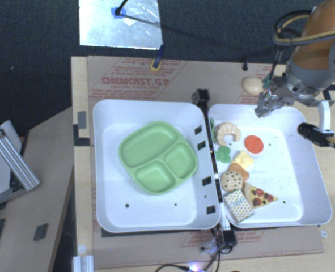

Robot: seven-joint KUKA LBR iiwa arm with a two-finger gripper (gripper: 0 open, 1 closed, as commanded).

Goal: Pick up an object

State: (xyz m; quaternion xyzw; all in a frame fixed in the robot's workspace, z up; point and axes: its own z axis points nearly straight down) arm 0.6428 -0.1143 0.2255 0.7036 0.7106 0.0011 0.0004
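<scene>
The tool hangs over the far edge of the right bin, at the end of the grey arm with the orange band, which comes in from the right. Whether its fingers are apart or together cannot be told from this angle, and nothing is seen between them.

The toy food lies in the left part of the right bin. A croissant is nearest to the tool, and a red tomato slice is just beside it. Below them come a green leafy piece, a yellow cheese piece, a round cookie, a pizza slice and a checkered cracker. A beige egg-shaped object rests on the tabletop beyond the bin.

The left bin holds a green divided plate with three compartments.
</scene>
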